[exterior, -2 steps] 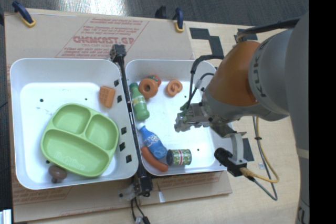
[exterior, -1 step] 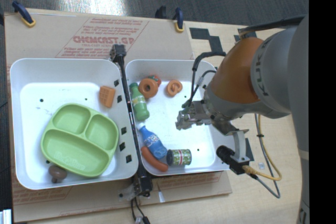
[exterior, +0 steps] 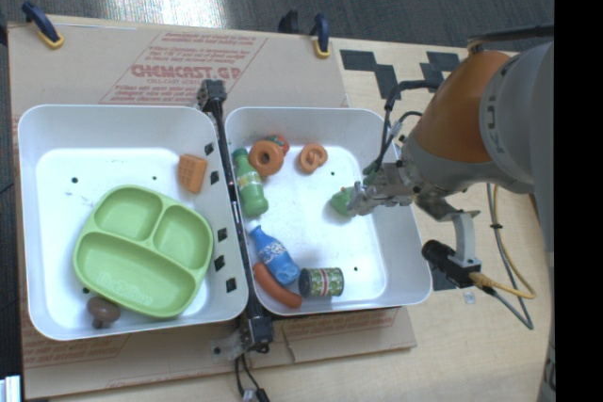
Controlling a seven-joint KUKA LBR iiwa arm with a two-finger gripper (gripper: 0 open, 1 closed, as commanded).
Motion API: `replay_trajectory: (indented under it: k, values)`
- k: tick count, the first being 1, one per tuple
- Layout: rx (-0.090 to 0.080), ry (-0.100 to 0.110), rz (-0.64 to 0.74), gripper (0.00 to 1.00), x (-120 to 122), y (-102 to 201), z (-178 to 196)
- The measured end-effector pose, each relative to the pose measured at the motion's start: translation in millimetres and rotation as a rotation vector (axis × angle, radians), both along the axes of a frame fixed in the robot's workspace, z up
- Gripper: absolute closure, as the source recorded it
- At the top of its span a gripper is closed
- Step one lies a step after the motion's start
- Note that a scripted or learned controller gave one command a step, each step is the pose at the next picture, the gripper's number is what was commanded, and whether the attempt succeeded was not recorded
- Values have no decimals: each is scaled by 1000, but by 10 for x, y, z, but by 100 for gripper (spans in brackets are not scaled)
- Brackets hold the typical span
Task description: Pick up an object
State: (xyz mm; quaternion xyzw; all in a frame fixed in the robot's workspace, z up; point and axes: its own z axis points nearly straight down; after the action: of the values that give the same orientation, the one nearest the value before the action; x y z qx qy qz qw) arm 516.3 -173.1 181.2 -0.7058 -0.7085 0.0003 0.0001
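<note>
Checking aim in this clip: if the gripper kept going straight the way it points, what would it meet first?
The gripper points left across the right bin; the green object sits right at its tip, so that comes first. Whether they already touch is unclear.

Both white bins [exterior: 38, 202] appear smooth plastic with a slight sheen. The green divided plate [exterior: 141, 249] looks matt plastic. The green bottle [exterior: 251, 186] and blue bottle [exterior: 273, 254] show glossy plastic. The board [exterior: 122, 61] beneath appears matt brown cardboard, printed red. The arm's orange band [exterior: 462, 108] is glossy.
</note>
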Motion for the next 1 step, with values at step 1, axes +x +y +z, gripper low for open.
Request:
replay_trajectory:
  k: [1]
  values:
    - [-1, -4, 2, 100, 434, 92, 1012]
